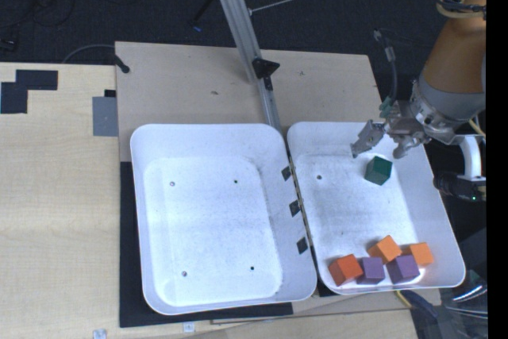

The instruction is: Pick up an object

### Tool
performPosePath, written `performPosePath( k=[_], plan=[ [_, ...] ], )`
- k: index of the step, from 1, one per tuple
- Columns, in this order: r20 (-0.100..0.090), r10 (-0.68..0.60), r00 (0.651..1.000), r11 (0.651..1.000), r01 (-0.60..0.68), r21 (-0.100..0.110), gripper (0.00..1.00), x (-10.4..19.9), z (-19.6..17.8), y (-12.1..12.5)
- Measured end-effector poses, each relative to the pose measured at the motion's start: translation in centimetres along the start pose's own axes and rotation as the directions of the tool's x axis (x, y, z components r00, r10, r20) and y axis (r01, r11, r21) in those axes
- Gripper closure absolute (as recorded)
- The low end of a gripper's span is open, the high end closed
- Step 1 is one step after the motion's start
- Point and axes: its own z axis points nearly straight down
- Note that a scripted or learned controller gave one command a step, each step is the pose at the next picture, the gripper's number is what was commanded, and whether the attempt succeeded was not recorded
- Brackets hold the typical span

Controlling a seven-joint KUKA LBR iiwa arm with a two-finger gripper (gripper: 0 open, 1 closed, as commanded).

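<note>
Below spread metal jaws [386, 140] — a matte green cube [379, 170] — apart.

- A tan bench [190, 83] carries two shallow white bins, the left bin [143, 171] beside the right bin [440, 234].
- A black mat [127, 250] lies beneath them.

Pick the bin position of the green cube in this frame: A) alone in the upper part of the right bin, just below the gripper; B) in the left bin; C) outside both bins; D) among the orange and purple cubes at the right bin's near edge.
A: the green cube lies apart in the upper part of the right bin, just below the gripper, far from the orange and purple cubes.
</note>
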Motion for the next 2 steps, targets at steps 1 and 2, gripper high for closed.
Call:
performPosePath(
  k=[1, 2],
  plan=[
    [-0.001, 0.0, 1.0, 1.0, 0.0, -0.002, 0.0, -5.6, 15.4, -2.1],
    [0.0, -0.003, 1.0, 1.0, 0.003, -0.003, 0.0, -5.5, 15.3, 3.6]
  ],
)
